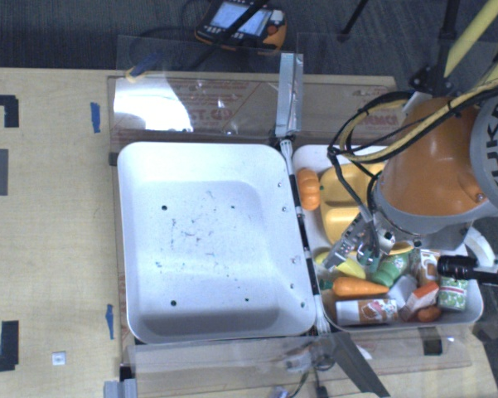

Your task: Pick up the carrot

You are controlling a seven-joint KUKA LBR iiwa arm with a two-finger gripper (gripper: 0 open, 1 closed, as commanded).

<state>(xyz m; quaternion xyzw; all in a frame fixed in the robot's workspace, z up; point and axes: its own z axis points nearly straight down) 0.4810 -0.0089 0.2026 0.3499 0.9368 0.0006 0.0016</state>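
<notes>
Left bin [207, 222]: a shallow white tray with rounded corners; its floor shows a few dark specks and faint scuff marks, nothing else on it.
Right bin [472, 309]: white as well, touching the left bin along a shared edge; much of it is covered by the arm, and toy food is crowded into it.
Carrot [360, 287]: orange, lying on its side in the near part of the right bin, pointed end toward the left, just near of the gripper.
Pumpkin [309, 189]: small and orange, at the far left corner of the right bin, against the dividing edge.
Yellow blocks [341, 206]: two pale yellow pieces right of the pumpkin, partly under the arm.
Tube [366, 310]: white with a red-brown label, lying flat along the near wall, just near of the carrot.
Green carton [392, 269]: right of the carrot, close to it.
Other packets [452, 293]: red, white and green items at the near right corner.
Gripper [354, 247]: low in the right bin, above the carrot's far side; whether the jaws are wide or narrow cannot be told.
Arm [431, 172]: grey with an orange band, reaching in from the right.
</notes>
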